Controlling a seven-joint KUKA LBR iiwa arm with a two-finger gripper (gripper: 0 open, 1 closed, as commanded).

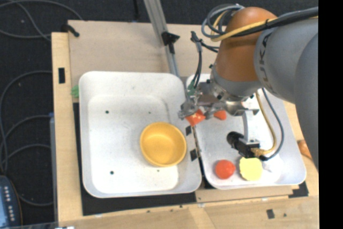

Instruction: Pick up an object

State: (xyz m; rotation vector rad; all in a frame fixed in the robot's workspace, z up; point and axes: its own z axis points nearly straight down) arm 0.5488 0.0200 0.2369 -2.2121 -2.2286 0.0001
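Camera view: the bench (118,48) is a pale brown board and it bears two shallow white bins side by side. The left bin (107,88) holds one thing, a yellow bowl (163,143); the bowl stands upright with its opening upward, in the near right part of this bin, close to the wall that meets the other bin; the rest of the floor of this bin is bare white with a few small dark dots. The right bin (213,142) holds a red ball (225,169) and a pale yellow round thing (250,169); these two lie just beside each other near the front wall of this bin, the ball on the left of the pair.

The arm (289,40) reaches in from the right, grey, with the orange band (244,45) above the wrist. The gripper (206,112) is over the far left part of the right bin, close to the wall between the two bins and well apart from the ball and the yellow round thing. Two small orange-red patches (195,117) show at its lower end; I cannot tell if they belong to the gripper or to a separate thing. I also cannot tell if the gripper is open or closed, nor if it holds anything.

A grey metal rail (153,2) slants down from the top edge toward the far corners where the bins meet.
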